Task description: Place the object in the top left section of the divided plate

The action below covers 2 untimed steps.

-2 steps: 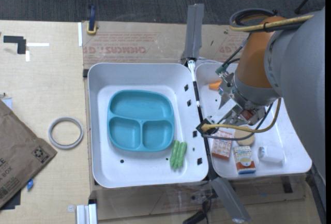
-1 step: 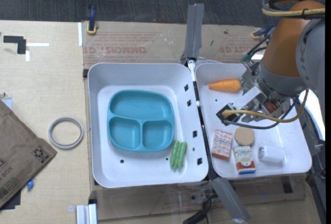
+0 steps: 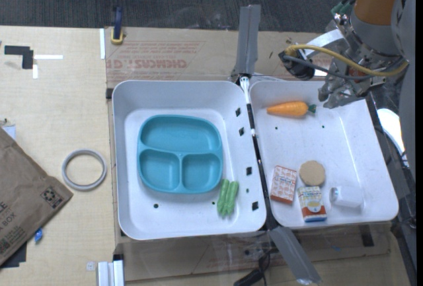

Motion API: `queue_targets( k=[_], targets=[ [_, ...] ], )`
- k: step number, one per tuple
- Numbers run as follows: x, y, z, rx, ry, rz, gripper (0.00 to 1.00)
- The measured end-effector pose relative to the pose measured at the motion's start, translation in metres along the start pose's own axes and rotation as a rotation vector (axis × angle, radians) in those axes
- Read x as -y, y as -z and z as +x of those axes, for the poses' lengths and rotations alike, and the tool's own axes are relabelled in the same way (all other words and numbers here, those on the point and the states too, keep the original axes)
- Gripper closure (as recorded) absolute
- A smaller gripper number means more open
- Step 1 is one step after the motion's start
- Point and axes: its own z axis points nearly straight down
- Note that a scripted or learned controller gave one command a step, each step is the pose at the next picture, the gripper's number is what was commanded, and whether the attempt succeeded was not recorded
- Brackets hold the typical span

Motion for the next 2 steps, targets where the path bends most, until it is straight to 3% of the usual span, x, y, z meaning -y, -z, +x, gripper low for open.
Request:
queue_targets(
  k=[1, 2],
  targets=[
    [0.005, -0.02, 0.059, 0.0, -0.062, 0.001, 1.0],
    [0.013, -0.1, 0.09, 0.001, -0.053, 0.001, 1.0]
  ],
)
